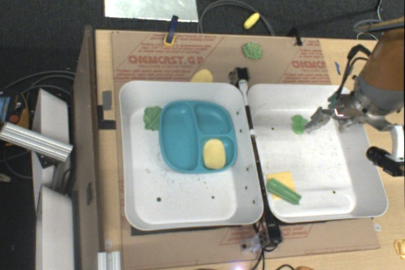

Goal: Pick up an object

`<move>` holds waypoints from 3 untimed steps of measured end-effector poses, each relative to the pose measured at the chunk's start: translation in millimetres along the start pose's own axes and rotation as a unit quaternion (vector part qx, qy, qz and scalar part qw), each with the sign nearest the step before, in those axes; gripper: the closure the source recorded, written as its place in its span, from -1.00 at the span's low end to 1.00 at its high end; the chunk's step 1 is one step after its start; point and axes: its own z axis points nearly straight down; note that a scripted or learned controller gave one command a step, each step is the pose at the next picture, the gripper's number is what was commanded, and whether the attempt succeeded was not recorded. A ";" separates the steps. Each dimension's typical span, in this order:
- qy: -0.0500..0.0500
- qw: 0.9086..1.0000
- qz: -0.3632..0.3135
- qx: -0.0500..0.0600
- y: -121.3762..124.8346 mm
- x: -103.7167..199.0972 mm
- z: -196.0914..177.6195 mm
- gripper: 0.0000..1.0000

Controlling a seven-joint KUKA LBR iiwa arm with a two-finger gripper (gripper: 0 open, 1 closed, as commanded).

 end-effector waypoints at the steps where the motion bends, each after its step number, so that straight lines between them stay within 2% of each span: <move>1: 0.000 1.000 -0.002 0.001 57.6 -1.7 109.8 -1.00; 2: -0.003 1.000 0.001 -0.005 104.4 -54.1 64.7 -1.00; 3: 0.001 1.000 -0.002 0.001 83.1 -11.3 105.0 -1.00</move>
